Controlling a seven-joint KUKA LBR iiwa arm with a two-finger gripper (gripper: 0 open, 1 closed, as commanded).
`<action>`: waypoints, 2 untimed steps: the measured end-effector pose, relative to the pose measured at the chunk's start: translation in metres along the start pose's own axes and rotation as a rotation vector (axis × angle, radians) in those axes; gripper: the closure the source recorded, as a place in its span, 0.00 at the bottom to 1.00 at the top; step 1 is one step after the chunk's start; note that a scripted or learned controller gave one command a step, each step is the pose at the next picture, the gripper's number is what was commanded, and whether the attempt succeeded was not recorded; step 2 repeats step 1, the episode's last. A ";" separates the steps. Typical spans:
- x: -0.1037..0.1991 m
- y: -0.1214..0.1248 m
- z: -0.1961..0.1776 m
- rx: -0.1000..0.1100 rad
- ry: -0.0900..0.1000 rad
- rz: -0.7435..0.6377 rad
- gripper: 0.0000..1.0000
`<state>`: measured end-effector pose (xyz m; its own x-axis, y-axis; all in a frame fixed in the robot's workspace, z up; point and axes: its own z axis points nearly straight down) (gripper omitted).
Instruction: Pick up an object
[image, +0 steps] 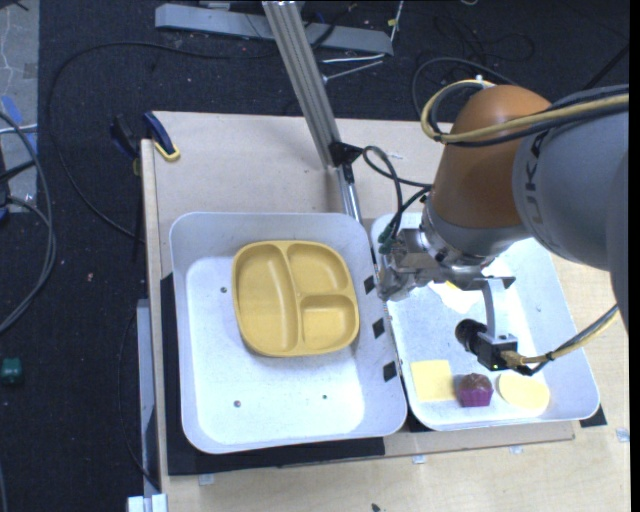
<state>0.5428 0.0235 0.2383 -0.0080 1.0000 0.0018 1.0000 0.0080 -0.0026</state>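
Observation:
In the right bin, three small objects lie along the front edge: a flat yellow square, a purple lump and a pale yellow disc. The grey arm with its orange band reaches in from the right. Its gripper hangs over the back left part of the right bin, near the wall shared with the left bin. It is well behind the three objects and apart from them. The wrist hides the bin floor beneath it.
The left bin holds a yellow divided plate. A slanted metal pole rises behind the bins. A black cable fitting hangs from the arm above the right bin. Cables lie on the dark floor around the bench.

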 end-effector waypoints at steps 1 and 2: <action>0.054 -0.001 -0.007 -0.003 0.000 -0.001 1.00; 0.054 -0.001 -0.007 -0.003 0.000 -0.001 1.00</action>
